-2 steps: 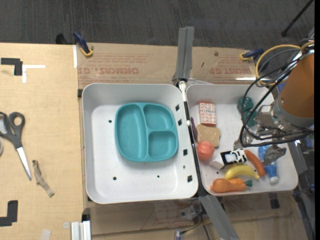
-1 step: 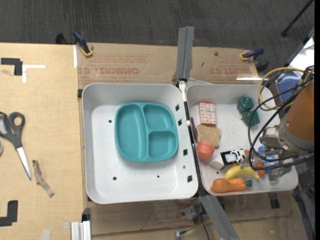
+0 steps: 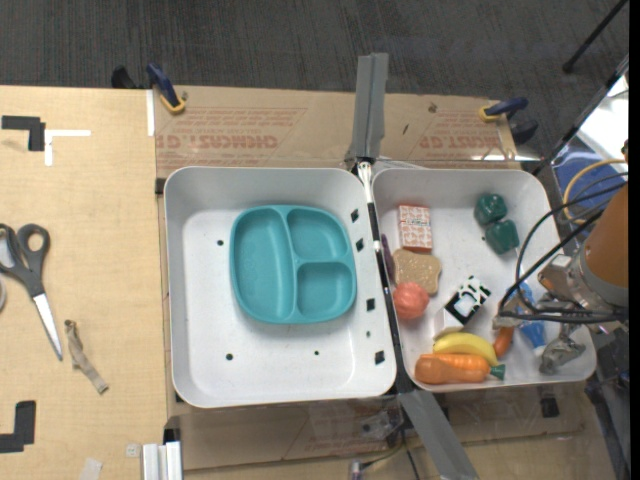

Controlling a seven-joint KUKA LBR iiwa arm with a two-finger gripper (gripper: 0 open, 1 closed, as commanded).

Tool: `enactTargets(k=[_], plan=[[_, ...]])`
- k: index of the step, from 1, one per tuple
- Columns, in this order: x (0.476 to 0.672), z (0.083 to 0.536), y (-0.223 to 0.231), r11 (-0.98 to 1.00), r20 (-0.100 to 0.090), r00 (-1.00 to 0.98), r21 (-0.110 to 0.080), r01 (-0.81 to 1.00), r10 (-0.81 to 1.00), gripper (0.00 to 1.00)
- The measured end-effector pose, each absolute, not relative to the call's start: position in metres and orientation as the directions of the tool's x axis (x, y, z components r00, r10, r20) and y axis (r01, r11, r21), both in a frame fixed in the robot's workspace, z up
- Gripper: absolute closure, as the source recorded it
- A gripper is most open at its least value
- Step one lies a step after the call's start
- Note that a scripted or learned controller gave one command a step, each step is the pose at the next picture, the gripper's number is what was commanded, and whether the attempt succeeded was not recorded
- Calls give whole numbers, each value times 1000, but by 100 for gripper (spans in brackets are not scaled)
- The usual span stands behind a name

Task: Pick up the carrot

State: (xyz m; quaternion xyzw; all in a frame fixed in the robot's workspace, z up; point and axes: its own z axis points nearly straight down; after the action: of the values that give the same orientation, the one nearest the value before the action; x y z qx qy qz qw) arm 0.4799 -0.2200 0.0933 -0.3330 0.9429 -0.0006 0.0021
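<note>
The right bin holds the carrot at its near edge, touching the banana just behind it. The pincer hangs right of the carrot, near but apart; its spread cannot be told.

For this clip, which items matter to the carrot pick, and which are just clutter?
Job: orange toy carrot; right white bin; end effector.

Clutter: teal divided plate; yellow banana; toast slice; red-orange ball; grey-handled scissors.
</note>
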Motion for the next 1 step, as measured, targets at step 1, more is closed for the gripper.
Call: enactTargets(k=[1], plan=[[487, 104, -147, 193, -4, -193, -5, -981, -981, 0]])
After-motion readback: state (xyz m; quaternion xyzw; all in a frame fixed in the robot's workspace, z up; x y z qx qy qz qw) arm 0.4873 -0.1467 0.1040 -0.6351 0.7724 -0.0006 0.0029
